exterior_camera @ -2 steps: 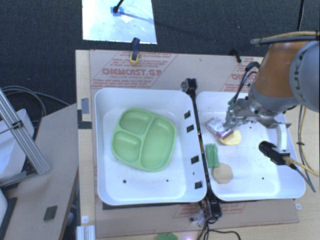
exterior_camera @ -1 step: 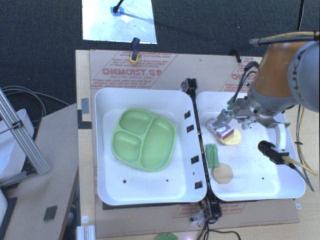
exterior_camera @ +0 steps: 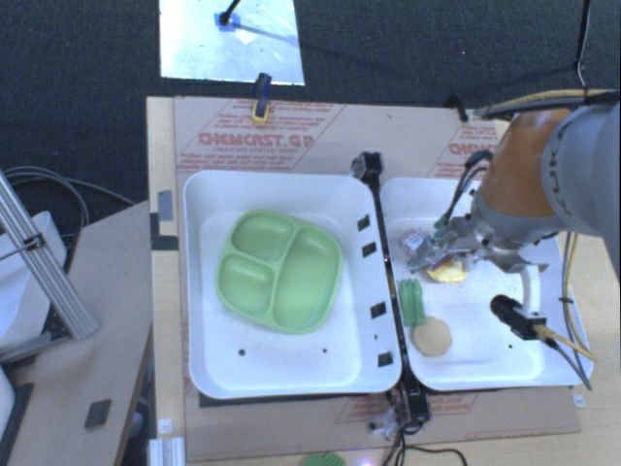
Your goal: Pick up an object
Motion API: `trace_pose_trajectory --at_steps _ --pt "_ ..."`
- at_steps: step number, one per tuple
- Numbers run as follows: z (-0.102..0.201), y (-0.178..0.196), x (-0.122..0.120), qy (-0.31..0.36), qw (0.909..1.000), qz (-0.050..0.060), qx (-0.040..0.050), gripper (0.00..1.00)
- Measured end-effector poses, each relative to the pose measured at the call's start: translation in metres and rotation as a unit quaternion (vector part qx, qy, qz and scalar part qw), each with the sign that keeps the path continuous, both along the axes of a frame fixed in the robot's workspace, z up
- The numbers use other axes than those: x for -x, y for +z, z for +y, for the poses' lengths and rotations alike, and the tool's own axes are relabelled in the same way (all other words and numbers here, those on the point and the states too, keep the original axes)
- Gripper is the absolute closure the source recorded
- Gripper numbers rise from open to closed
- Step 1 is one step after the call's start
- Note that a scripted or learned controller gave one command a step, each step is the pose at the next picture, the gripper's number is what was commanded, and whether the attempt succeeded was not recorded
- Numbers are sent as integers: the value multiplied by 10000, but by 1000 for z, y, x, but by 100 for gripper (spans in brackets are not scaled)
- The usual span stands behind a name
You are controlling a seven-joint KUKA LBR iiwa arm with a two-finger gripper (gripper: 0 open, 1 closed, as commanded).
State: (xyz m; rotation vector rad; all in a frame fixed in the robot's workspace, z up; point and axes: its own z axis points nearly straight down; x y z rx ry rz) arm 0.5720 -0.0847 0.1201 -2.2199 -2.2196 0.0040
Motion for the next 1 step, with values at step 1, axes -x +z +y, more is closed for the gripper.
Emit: trace_pose_trajectory --at_steps 1 --pt "-24 -36 12 -12 10000 -26 11 0"
